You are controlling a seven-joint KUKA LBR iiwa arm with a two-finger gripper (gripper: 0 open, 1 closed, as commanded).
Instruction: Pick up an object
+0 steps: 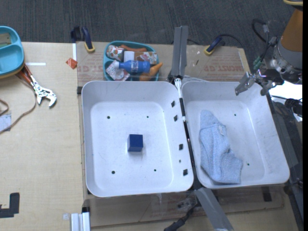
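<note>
A small dark blue cube [135, 142] rests near the middle of the left bin [96, 105]. A crumpled light blue cloth [217, 148] lies in the right bin [260, 124], toward its left and front. My gripper [252, 85] hangs over the far right corner of the right bin, above the rim and well away from the cloth. Its two fingers are spread apart, open, and hold nothing. The grey arm with its orange band rises out of the view's upper right.
Behind the left bin stands a teal bowl [131, 61] packed with small items. A wrench [41, 93] and a light blue dish [9, 49] lie on the bench at the far left. Clamps [86, 38] sit along the back edge.
</note>
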